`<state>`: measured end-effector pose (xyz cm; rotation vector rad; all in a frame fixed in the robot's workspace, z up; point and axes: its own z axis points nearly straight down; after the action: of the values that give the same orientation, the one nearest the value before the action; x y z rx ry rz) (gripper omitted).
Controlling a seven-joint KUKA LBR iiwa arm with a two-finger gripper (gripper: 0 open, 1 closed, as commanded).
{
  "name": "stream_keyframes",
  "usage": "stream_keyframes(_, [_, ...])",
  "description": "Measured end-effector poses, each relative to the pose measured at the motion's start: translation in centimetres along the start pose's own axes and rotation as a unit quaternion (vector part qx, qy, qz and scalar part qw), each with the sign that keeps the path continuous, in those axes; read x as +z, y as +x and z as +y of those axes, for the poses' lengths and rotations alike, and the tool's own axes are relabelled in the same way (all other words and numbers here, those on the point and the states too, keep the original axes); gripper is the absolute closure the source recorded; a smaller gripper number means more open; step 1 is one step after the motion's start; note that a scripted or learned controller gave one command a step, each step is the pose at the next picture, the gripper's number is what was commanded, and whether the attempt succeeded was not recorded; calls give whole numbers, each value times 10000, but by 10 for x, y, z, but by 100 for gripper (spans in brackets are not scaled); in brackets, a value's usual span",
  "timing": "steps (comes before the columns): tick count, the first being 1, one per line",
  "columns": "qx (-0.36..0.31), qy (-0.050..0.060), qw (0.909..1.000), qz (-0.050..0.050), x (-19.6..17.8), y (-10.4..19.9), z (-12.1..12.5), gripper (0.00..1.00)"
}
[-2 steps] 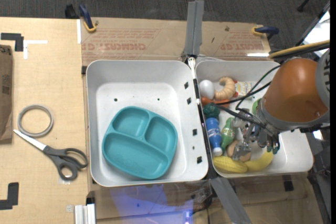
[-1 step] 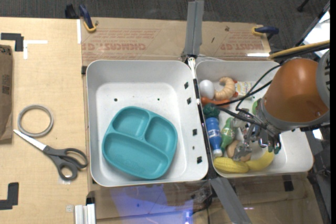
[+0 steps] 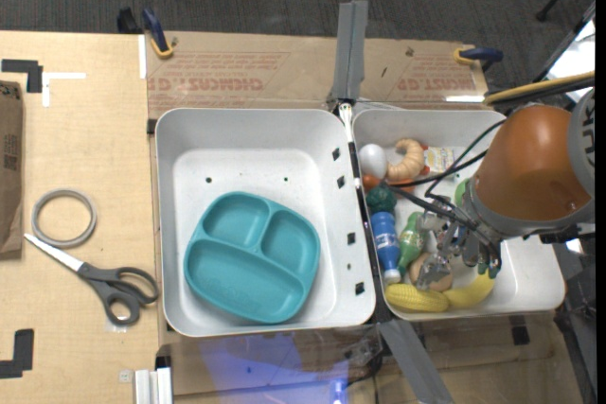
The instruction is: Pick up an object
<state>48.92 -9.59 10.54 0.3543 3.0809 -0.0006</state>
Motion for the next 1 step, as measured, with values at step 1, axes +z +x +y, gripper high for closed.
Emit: stream_keyframes(1, [231, 0, 9997, 10, 0, 1, 0, 0])
